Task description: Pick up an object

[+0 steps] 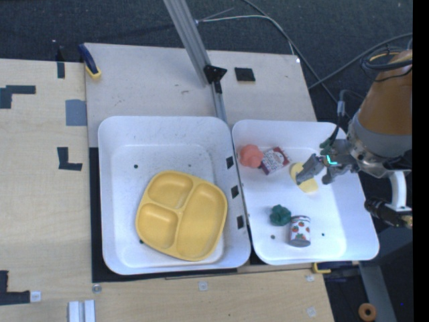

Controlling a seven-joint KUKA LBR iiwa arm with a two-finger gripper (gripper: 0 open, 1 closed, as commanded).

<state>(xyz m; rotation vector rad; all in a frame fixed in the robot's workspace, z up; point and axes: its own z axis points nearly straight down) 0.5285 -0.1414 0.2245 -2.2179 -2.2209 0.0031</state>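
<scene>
The right bin (348, 243) holds several small objects: a salmon-pink round piece (251, 155), a red-and-white packet (274, 160), a yellow piece (305, 180), a green lump (280, 214) and a small can with a red-dotted label (299, 231). My gripper (318, 171) hangs over the right bin's upper right part, directly above the yellow piece and partly covering it. Its fingers point left and downward. Nothing shows between them.
The left bin (114, 153) carries a yellow divided plate (181, 214). A slanted metal pole (191, 29) rises from the bench behind the bins. Cables run across the dark floor at the top, and a blue-and-yellow clamp (90, 62) sits at the bench's far left corner.
</scene>
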